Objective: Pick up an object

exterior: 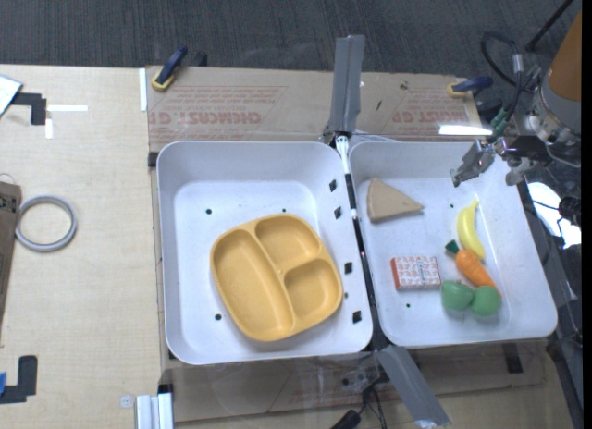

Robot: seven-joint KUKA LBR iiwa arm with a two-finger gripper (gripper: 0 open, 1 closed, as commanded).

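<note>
**Q:** Dark carpet fills the top of the camera view, with a cardboard-covered bench below it. What lies where?

**A:** Two white bins sit side by side. The left bin (176, 233) holds a yellow divided plate (276, 275). The right bin (536, 321) holds the candidates: a tan wedge (391, 202) at upper left, a banana (469, 226), a carrot (474, 268), two green balls (470, 299) and a patterned block (415, 273) toward the lower right. A tape roll (43, 223) rests at far left of the frame.

**Q:** And the gripper?

**A:** The gripper (476, 164) hangs at the upper right, over the right bin's far rim; whether its fingers are spread or pressed together cannot be told. Nothing is seen between them.

**Q:** What might fail?

**A:** Judged from the layout, the banana, carrot and balls lie touching or just beside one another near the bin's right wall. A descent there could nudge neighbours, roll the balls, or jam a finger against the wall. The isolated wedge looks safer, though its sloped faces may slip.
</note>
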